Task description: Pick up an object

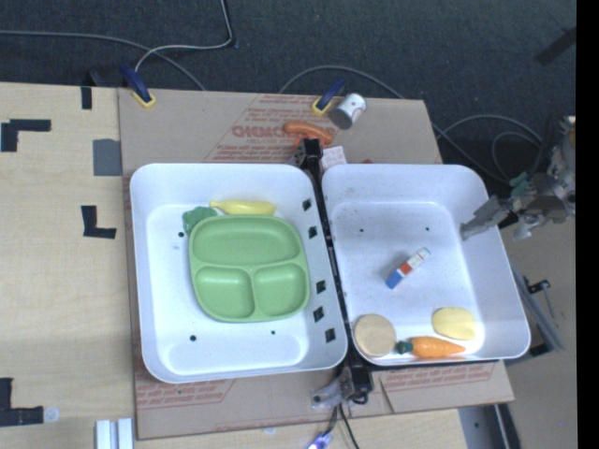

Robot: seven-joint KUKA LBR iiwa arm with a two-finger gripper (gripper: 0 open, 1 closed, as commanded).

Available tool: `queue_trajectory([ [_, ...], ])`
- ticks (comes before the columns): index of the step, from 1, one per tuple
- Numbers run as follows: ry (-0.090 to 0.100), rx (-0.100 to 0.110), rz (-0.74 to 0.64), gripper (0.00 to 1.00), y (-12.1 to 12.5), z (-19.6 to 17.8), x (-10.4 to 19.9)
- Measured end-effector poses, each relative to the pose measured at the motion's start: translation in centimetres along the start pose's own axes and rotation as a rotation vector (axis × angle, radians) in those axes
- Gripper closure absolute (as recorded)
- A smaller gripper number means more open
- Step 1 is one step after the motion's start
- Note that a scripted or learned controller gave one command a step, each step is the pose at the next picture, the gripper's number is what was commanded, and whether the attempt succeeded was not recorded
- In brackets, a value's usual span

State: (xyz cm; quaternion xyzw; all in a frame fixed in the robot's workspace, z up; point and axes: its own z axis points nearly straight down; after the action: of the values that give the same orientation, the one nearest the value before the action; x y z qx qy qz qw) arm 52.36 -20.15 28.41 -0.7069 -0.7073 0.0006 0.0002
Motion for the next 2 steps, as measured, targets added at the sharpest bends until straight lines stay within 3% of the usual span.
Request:
queue_trajectory([
  [1,0.002,0.004,-0.002,0.0,0.6,13.9,6.5],
  [2,-0.001,-0.004,0.0,0.0,4.0,19.8,7.7],
])
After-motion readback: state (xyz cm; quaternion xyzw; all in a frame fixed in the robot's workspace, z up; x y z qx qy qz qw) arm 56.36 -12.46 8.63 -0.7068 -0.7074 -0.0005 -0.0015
